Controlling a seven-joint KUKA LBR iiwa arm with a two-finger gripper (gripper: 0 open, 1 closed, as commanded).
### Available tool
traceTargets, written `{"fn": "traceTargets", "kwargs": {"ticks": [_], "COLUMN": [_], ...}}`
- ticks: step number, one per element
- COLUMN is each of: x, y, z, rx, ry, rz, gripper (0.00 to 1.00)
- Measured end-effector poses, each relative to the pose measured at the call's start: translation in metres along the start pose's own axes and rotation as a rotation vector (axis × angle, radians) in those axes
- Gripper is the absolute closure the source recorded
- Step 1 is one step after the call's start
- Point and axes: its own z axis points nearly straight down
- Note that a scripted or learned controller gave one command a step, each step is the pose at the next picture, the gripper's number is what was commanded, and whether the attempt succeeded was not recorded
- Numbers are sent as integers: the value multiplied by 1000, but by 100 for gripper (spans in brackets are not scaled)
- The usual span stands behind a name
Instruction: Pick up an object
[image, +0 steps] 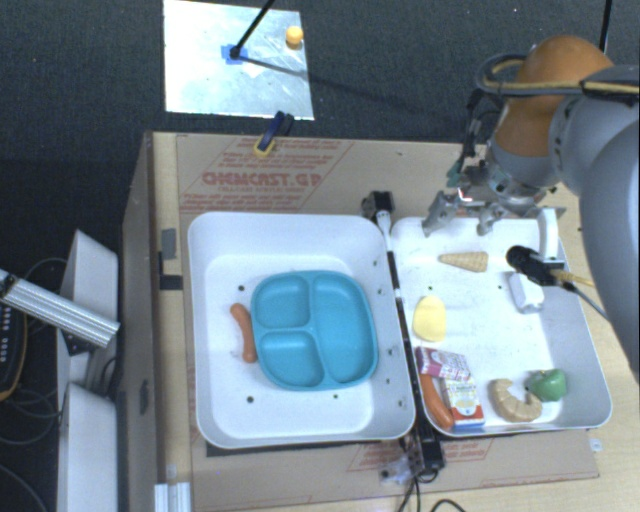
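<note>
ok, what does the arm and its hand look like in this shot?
Grey rounded arm with an orange band above the wrist, dark cables looped beside it. The small metallic hand ends in two grey fingers.

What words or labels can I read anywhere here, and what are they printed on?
"CHEMCAST.GP": red print on the brown board behind the white bins; the smaller red lines beneath it are too blurred to read.
Print on the small carton in the right bin: too small to read.
</note>
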Motion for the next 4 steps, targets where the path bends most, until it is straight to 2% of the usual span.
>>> {"fn": "traceTargets", "kwargs": {"ticks": [2, 3, 4], "x": [-67, -33, -23], "y": [-1, -33, -63], "z": [101, 100, 100], "rx": [1, 1, 2], "ry": [1, 2, 2], "rz": [0, -2, 1], "gripper": [0, 0, 0]}}
